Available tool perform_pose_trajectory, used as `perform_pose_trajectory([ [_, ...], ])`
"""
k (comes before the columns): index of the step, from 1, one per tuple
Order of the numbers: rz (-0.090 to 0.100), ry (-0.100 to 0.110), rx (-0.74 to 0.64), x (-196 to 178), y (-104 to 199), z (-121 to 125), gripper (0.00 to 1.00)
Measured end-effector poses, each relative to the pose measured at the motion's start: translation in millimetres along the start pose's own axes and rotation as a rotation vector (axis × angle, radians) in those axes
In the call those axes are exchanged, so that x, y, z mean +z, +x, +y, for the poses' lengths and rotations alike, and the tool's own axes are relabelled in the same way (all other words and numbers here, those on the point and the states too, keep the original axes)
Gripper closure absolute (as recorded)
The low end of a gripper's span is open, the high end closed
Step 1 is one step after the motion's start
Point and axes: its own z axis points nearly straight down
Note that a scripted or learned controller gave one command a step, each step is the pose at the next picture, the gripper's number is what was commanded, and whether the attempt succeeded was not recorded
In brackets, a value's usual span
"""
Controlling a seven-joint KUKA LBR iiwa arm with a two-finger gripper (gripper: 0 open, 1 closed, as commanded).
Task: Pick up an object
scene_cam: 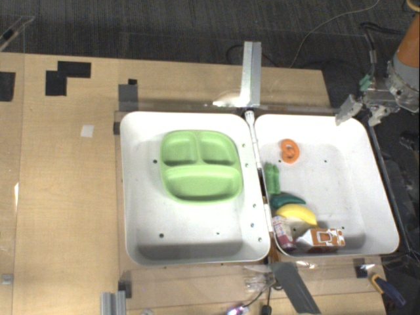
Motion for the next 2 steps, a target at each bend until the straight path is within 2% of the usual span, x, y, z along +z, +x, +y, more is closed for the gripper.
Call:
perform_pose_trajectory([
  [1, 0.0, 0.001, 0.176, 56, 51, 2, 0.0],
  [2, 0.0, -0.003, 0.101, 140, 101, 12, 0.0],
])
